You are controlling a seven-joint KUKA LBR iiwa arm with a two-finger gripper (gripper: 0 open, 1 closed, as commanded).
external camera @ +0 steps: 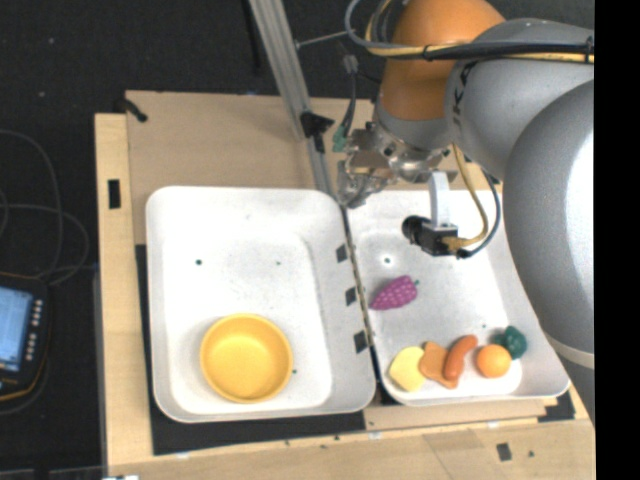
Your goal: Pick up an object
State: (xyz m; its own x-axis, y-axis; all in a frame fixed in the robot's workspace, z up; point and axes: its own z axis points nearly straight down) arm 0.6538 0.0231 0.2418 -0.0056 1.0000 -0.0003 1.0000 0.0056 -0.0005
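A pale wooden bench top (pixel 215 143) filled the middle of the frame over a dark, speckled floor (pixel 120 28), black cables (pixel 40 218) looped at the left, a handheld screen unit (pixel 18 333) sat at the left edge, and a metal rail (pixel 285 68) slanted down from the top.

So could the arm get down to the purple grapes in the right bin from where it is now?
Probably yes. The grapes lie alone on bare floor of the right bin, apart from the food cluster along the near edge, and the gripper hangs over that bin's far corner.
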